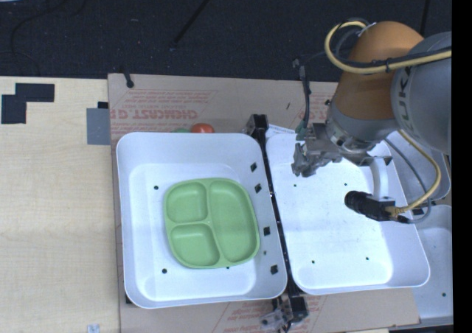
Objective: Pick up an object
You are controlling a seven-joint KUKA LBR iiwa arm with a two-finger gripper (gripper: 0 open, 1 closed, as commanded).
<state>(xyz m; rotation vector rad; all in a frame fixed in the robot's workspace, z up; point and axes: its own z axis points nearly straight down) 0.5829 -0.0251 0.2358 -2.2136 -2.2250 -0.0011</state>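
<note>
- Task's thing: a green divided plate [212, 222] with three compartments lies flat, right way up, near the middle of the left bin [136, 280]. It is the one loose item seen lying in either bin, so it is judged the pick target.
- Handling, as a judgement: it looks like moulded plastic, so probably light and stiff, not fragile, with a smooth and likely slippery surface. Lying flat, it offers no tall sides.
- Where to take hold, as a judgement: the raised outer rim, or one of the ridges dividing the compartments, pinched from above. The rim on the side toward the right bin [413, 276] is nearest the arm. A narrow lip and slick surface make slipping out the main risk.
- Gripper [302, 166]: it sits over the upper left part of the right bin, close to the divider [273, 206] between the bins, well apart from the plate. Nothing is seen between its fingers; their spread cannot be told from this angle.
- Arm: the orange band [380, 66] and grey body reach in from the right, with a black fitting [366, 205] above the right bin's floor.
- Surroundings: a small red-orange object [202, 129] lies outside the left bin, behind its far wall, on the cardboard sheet [192, 107].
</note>
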